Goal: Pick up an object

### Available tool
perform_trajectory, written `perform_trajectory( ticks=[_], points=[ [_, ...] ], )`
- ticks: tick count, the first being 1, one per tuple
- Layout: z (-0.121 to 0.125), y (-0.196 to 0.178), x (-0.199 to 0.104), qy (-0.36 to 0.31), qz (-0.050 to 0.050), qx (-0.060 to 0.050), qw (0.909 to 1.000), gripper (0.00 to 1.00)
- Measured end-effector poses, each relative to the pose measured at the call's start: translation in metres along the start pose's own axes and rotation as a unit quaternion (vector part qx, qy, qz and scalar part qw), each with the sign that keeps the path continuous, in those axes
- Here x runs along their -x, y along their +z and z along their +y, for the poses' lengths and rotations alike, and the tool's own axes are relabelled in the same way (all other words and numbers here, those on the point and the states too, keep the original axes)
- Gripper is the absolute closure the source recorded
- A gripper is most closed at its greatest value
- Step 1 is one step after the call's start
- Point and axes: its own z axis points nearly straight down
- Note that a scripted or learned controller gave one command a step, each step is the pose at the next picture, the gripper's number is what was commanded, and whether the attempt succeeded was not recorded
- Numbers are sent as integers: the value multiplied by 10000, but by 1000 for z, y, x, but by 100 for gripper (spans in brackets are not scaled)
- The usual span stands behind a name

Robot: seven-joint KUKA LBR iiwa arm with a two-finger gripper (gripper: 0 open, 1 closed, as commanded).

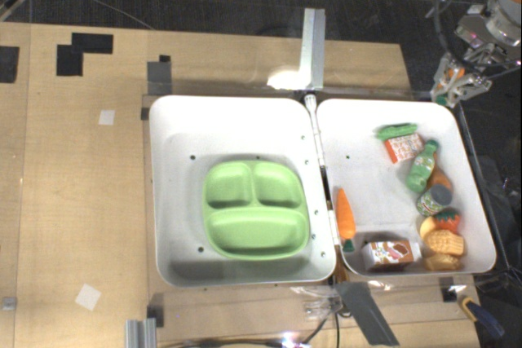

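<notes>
Right now your tool point(458, 81) hovers just outside the right bin's point(367, 134) far right corner, gripping nothing; whether it is released or clenched you cannot tell. Look for the carrot point(345, 213) against that bin's left wall (long axis running near-to-far, green end toward the near rim). A green bottle point(422, 167) lies tilted near the right wall.

Small toy groceries point(424, 167) scattered flat in right bin point(367, 134)
</notes>
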Motion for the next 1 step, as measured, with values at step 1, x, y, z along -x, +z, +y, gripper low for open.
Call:
perform_trajectory(
  ticks=[1],
  points=[
    [2, 4, 2, -307, 1, -2, 9995, 100]
  ],
)
